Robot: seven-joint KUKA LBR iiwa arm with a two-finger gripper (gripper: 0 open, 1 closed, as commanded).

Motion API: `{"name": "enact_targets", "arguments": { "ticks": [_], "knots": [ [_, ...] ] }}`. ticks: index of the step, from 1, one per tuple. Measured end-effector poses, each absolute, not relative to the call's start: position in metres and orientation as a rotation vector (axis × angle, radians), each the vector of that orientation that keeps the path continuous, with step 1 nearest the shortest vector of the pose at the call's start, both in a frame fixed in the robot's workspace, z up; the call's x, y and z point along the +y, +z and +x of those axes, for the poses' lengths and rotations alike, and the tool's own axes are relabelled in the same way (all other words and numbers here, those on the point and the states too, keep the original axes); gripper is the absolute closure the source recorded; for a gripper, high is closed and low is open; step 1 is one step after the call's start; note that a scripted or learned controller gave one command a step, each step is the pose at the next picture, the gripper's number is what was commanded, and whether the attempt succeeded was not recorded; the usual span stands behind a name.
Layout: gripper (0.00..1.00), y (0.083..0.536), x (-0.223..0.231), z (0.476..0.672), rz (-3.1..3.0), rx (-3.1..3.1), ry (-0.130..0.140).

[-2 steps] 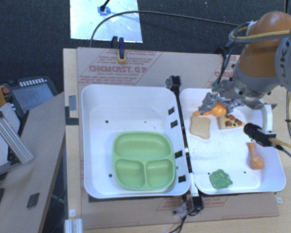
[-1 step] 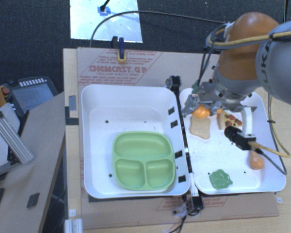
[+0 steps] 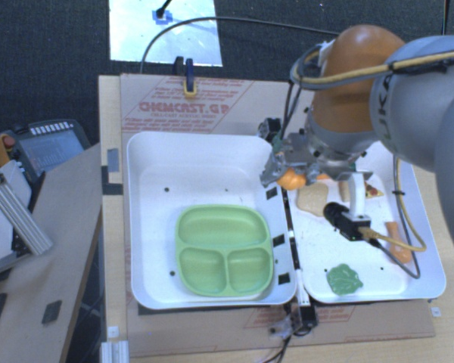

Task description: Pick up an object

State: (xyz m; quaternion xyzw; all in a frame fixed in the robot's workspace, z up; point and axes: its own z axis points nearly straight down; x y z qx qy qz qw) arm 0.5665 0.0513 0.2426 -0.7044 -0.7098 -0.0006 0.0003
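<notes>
Claw (image 3: 296,174): hovering mid-frame over the right bin (image 3: 431,278); grip state cannot be told.
Orange piece (image 3: 291,179): lying just beneath; looking light, smooth, slippery.
Hold: pinching across its middle.

Grey arm (image 3: 427,89) reaching from right, gripper (image 3: 303,169) pointed down
</notes>
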Motion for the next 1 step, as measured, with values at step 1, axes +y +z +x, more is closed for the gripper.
{"name": "enact_targets", "arguments": {
  "ticks": [1],
  "knots": [
    [1.0, 0.2431, 0.1036, 0.566, -2.211, -2.232, -0.004]
  ]
}}
